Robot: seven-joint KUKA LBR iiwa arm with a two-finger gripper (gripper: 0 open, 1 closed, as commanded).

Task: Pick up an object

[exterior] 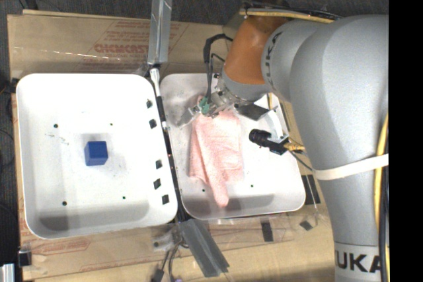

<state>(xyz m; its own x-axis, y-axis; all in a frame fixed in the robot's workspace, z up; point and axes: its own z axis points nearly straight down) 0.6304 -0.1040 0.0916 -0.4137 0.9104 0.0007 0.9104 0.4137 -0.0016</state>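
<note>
A pink cloth lies stretched down the middle of the right bin, with folds running from its top left corner towards its lower tip. My gripper is at the back of that bin, at the cloth's top left corner. It is shut on that corner, and the fabric trails away from it. A small blue cube sits by itself in the left bin, far from the gripper.
A divider with black clips separates the two bins. The grey arm covers the right bin's right side. A black fitting with a cable juts over that bin, right of the cloth.
</note>
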